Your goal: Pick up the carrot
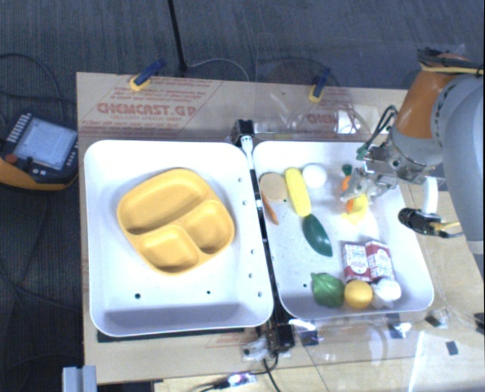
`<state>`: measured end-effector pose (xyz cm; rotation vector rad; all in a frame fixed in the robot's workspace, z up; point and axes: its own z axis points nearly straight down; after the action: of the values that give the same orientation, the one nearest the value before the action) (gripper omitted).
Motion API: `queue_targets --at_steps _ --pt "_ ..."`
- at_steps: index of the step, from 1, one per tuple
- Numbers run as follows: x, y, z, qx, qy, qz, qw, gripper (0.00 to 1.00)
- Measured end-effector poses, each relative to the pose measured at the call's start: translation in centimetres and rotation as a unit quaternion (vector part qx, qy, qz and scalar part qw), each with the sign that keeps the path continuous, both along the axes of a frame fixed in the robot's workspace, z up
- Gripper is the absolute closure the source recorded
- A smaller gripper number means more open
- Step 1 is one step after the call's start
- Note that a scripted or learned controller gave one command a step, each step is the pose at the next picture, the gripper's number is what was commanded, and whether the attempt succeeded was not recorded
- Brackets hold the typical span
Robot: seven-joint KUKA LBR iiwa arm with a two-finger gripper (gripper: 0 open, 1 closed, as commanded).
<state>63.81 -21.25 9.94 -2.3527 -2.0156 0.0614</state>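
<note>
1. I see gripper low in right bin, upper-right part.
2. Carrot, small orange piece, lies just beside it.
3. Jaws: cannot tell, too blurry.
4. Left bin: yellow sectioned plate, smooth plastic.

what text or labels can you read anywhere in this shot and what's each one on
"CHEMCAST GP", red print, upside down in this view, on the brown paper-covered sheet behind the left bin.
More red print on the same sheet behind the right bin: partly covered, not readable.
Red and white packet in the right bin: print too small to read.
Handheld pendant screen on the floor: blurred, unreadable.
</note>
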Motion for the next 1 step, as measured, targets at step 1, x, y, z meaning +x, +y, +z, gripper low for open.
queue_targets --at_steps 1 --pt "-2.25 3.77 8.34 -0.0068 -0.027 -0.098 0.9948 1.0"
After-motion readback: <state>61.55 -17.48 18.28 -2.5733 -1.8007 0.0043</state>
